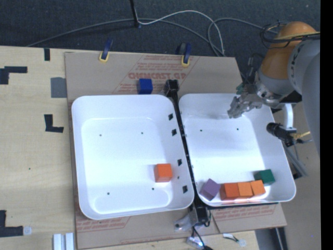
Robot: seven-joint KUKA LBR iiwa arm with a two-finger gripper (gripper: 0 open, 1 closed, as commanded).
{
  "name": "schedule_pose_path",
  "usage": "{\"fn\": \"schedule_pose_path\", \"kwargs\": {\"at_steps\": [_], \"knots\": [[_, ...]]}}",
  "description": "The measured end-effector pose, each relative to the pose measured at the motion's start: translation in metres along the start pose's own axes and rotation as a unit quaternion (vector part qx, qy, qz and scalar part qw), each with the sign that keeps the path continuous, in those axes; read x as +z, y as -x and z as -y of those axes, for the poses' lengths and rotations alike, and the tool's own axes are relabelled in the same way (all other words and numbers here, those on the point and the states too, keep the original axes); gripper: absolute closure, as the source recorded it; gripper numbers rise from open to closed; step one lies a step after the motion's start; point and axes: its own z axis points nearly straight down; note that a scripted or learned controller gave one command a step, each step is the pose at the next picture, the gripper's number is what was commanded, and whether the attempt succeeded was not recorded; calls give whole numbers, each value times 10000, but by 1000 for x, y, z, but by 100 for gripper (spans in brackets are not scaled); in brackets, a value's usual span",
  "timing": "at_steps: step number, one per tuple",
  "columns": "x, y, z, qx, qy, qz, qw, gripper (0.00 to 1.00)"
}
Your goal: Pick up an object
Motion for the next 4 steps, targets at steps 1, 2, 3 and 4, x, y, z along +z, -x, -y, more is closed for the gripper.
{"fn": "schedule_pose_path", "kwargs": {"at_steps": [1, 2, 3, 4], "knots": [[-46, -6, 5, 3, 19, 2, 10000, 100], [-92, 2, 5, 5, 19, 3, 10000, 100], [-145, 2, 4, 4, 22, 4, 10000, 100], [-128, -51, 15, -13, -7, -7, 10000, 100]]}}
